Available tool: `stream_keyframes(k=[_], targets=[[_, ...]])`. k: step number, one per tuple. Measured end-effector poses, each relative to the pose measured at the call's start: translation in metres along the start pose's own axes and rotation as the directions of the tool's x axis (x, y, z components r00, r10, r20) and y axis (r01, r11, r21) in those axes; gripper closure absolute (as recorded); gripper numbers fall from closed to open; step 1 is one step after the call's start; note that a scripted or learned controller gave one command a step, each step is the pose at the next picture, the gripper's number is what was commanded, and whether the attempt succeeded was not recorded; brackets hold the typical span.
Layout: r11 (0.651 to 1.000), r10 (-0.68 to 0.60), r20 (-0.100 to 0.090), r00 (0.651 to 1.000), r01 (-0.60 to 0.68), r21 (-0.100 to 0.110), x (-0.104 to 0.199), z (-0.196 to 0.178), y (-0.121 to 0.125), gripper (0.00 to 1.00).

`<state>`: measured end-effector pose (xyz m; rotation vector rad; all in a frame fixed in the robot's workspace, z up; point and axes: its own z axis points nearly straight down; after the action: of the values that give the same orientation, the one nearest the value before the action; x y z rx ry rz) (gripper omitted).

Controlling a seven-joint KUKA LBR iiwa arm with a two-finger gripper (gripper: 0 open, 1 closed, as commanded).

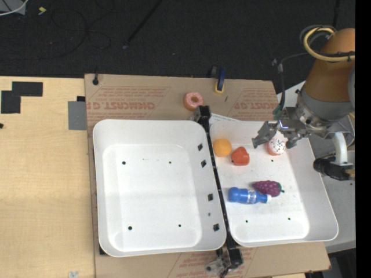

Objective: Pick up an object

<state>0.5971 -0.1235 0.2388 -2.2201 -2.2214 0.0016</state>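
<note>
The gripper (278, 134) hangs over the far end of the right bin (316, 213), its fingers spread wide with nothing between them. Just below the fingers sits a small white and red strawberry (276, 147). Nearby on the bin floor lie an orange ball (221, 147) and a red pepper (240, 156), nearly touching. Further forward, a blue bottle (246, 196) rests against purple grapes (266, 187). A pink doughnut (193, 101) lies on the cardboard behind the left bin (110, 184).

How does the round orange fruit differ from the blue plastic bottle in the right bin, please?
The round orange fruit is ball-shaped and orange; the blue plastic bottle is elongated, blue and lies on its side. The fruit sits by the divider near the bin's far end; the bottle lies nearer the camera. Both rest in the right white bin.
</note>
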Motion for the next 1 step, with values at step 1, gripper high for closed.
stream_keyframes(k=[1], targets=[[1.000, -0.002, -0.004, 1.000, 0.002, 0.014, 0.0366, 0.1109, -0.0037, 0.00]])
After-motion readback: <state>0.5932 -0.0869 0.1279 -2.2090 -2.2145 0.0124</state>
